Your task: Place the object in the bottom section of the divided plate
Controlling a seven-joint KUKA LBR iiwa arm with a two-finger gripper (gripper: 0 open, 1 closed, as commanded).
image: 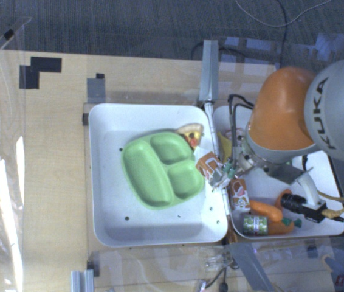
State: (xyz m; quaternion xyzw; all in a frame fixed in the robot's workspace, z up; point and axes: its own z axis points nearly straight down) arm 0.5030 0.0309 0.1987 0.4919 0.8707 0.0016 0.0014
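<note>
Green divided plate point(160, 170) in left white bin point(108, 224). End effector point(222, 175) beside plate's right edge, touching orange packet point(207, 162); grip unclear.

Right bin point(336, 163) (far wall especially) largely behind the arm point(306, 111).

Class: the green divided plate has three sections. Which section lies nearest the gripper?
The small section at the plate's right side, facing the gripper. The other small section sits further up; the long section lies left.
</note>
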